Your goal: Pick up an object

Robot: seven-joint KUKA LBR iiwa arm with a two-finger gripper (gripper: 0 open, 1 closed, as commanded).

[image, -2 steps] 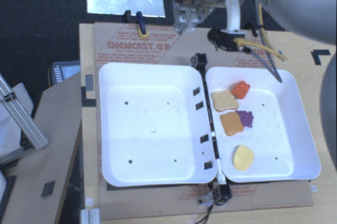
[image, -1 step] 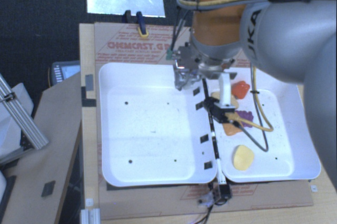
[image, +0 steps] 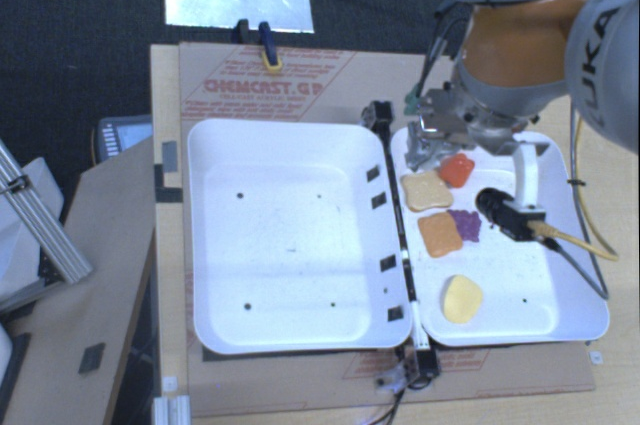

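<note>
The gripper (image: 428,150) hangs low over the far corner of the right white bin (image: 570,313), just beside the pale toast-shaped slice (image: 426,191) and red-orange piece (image: 456,169), apparently poised to grasp one.

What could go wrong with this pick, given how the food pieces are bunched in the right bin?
1. The end effector hangs over the bin's far corner, where the red piece and the tan bread slice sit close together; it may nudge one while going for the other.
2. The slice, the orange slice and the purple cluster lie low, so a grasp may slip off.
</note>
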